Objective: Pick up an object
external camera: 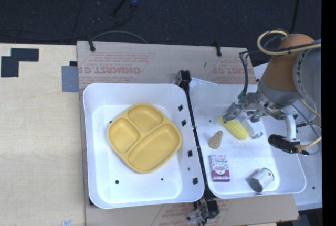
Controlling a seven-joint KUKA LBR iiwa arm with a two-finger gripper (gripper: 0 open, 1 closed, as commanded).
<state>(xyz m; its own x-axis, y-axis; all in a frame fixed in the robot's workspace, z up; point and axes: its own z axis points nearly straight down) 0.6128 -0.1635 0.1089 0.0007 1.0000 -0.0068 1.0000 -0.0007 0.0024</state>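
Note:
The right bin (291,180) holds a yellow corn cob (235,129), a tan cone-shaped piece (215,139), a red and white small box (219,168) and a grey can (261,179) lying on its side. My gripper (243,123) is low over the corn cob at the bin's middle, open. One finger (230,114) stands at the cob's upper left and the other at its lower right. The cob lies on the bin floor between them, and whether they touch it is unclear.
The left bin (100,178) carries a yellow divided plate (144,137). A black divider (190,130) runs between the bins. The grey arm (286,81) with black cables fills the right bin's far right side.

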